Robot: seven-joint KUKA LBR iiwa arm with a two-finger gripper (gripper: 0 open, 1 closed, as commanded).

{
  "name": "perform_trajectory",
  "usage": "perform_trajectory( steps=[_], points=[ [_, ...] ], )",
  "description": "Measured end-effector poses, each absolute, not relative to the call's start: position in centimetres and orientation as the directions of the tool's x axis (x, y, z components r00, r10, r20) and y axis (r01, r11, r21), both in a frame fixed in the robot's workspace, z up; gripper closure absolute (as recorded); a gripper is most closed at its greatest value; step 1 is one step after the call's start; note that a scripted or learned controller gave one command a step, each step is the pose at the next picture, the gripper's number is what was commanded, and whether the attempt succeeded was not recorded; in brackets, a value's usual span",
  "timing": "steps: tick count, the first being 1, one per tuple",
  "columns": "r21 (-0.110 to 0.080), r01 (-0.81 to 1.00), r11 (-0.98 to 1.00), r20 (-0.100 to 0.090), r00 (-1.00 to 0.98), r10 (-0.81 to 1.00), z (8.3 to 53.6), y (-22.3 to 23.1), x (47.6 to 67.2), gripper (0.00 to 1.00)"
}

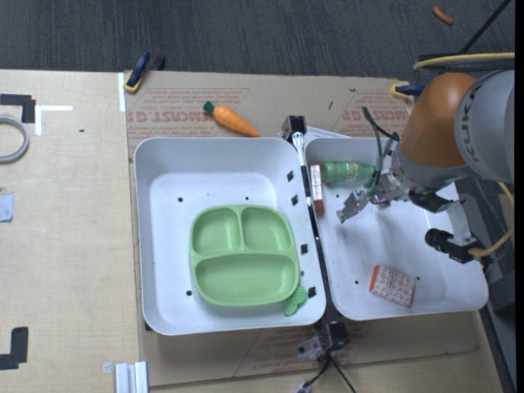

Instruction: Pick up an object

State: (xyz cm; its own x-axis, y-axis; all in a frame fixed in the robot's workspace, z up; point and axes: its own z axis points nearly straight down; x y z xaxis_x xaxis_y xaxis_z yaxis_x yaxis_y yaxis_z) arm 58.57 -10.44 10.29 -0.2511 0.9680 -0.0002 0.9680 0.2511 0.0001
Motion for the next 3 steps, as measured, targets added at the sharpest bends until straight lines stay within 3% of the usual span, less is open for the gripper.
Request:
perform_trajectory(
  steps=[1,2,3],
  points=[
    [0.001,0.934,0.358,-0.001,-0.358,0.934,19.2,-4.3,53.7,0.00],
    [0.001,0.884,0.468,-0.001,-0.468,0.884,19.2,-8.9,47.8,0.00],
    [0.001,0.788,0.616,0.000,-0.616,0.788,9.2,-10.8,47.8,0.00]
  ],
)
